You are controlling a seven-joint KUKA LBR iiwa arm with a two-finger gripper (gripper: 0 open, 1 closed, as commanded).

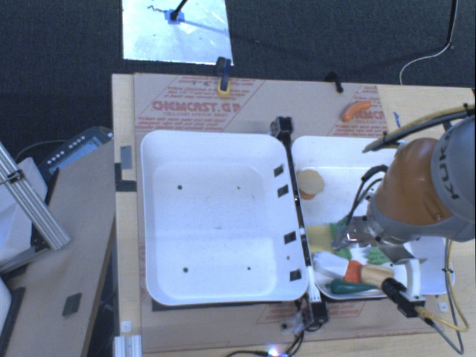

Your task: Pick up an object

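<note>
At lower right of the frame, the tool [355,238] hangs low over the right bin [335,155] among cluttered objects [357,274]; its state cannot be told.

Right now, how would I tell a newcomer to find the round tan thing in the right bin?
Start at the right bin, the one the arm reaches into. Look at its upper left corner, beside the divider between the bins. The tan disc lies there alone, pale and round, apart from the colourful pile lower down by the gripper.
</note>
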